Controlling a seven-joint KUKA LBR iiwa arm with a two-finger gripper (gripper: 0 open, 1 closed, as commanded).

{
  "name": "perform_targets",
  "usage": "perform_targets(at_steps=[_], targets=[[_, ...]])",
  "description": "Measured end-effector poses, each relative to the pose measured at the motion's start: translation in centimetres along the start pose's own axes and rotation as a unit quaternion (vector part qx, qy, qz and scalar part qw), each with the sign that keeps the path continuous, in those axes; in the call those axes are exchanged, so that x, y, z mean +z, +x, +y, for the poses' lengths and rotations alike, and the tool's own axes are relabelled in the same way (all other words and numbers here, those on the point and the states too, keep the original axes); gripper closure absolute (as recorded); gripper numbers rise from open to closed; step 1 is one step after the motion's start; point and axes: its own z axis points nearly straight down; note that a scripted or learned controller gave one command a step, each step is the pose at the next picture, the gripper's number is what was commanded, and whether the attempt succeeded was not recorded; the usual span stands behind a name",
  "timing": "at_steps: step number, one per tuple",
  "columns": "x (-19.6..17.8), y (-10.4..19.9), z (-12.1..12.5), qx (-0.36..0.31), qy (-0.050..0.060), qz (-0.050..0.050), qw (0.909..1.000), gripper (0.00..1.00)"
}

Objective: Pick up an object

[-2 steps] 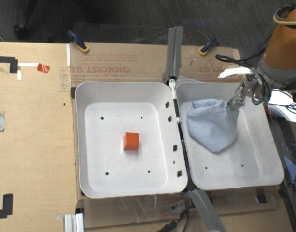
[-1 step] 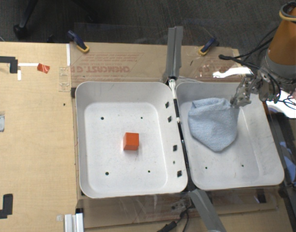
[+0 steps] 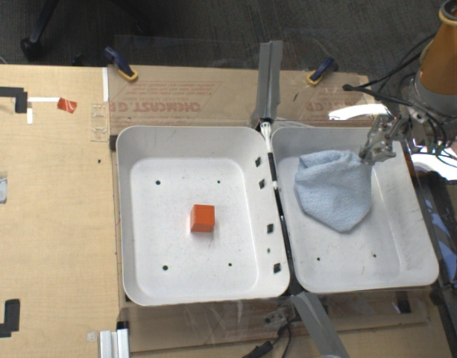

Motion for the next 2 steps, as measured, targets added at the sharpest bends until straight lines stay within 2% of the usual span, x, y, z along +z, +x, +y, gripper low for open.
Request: perform_targets(at_steps=[1,2], targets=[[10.6,-0.9,-0.9,0.061,0.001,-0.003,0.9982,1.00],[10.6,1.1,-1.3,-0.059,0.000,-0.001,0.9982,1.00]])
